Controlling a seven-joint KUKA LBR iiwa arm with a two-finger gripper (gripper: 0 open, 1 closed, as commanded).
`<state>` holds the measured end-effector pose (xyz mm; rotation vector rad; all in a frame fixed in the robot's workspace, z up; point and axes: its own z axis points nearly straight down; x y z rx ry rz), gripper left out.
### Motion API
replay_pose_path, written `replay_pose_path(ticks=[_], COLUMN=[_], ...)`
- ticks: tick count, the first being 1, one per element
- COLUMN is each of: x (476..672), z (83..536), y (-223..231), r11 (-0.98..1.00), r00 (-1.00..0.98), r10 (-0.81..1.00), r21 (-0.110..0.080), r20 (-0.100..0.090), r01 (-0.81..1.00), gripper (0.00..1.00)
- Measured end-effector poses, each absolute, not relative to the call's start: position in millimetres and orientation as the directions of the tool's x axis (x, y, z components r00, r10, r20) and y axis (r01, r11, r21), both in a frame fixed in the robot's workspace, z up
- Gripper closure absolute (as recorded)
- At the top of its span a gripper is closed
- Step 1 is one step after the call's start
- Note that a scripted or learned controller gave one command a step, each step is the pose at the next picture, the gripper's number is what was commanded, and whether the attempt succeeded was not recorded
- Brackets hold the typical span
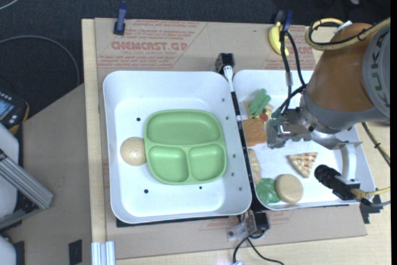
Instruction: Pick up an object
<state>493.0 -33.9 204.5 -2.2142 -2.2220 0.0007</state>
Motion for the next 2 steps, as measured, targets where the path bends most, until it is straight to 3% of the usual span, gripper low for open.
replay_pose_path(ticks=[1, 2], x=[479.0, 480.1], z=[226.1, 284.1], y=[27.9, 53.1], r11=[0.007, 0.005], r00=[-0.007, -0.005], r10=[1.000, 1.000], r21=[0.002, 0.007], r20=[0.002, 0.002], r01=[1.000, 1.000], gripper=[1.00, 1.00])
